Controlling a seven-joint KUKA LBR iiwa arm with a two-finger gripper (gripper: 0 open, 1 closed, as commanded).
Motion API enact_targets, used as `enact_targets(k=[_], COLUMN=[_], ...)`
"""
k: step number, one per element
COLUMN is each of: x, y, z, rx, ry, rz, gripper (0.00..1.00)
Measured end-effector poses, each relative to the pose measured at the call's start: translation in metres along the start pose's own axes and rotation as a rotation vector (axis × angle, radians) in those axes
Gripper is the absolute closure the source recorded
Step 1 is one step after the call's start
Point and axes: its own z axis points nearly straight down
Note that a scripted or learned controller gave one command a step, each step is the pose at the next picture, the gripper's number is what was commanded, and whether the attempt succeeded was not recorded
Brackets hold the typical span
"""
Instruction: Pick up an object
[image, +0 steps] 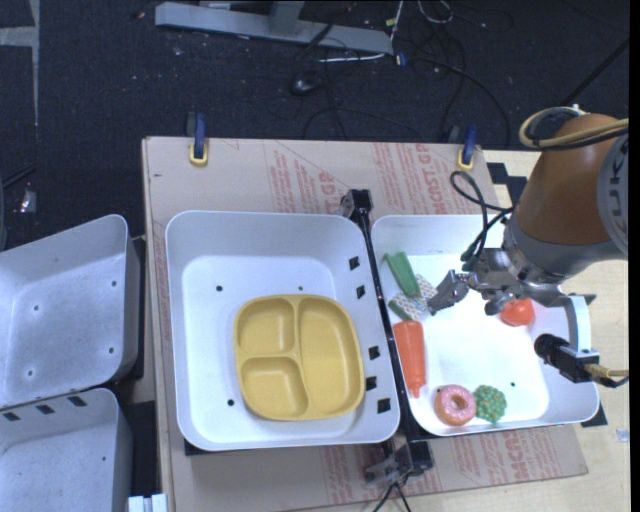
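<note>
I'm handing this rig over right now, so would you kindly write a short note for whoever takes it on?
Gripper: low over the right bin, near its left side; nothing seen held.
Right bin: green pickle and carrot along the left wall, donut and broccoli at the front, tomato under the wrist.
Left bin: yellow divided tray.
Done: nothing lifted.
Left: grasp and raise one item.

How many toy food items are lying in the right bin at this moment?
5: a green pickle near the divider, a carrot below it, a pink donut and broccoli at the front, a red tomato under the arm. The arm may hide more.
</note>
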Motion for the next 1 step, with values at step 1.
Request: enact_targets(k=[1], x=[0.0001], y=[0.0027], z=[-0.0067], rx=[-0.013], ry=[-0.001], rz=[-0.002], gripper=[0.0])
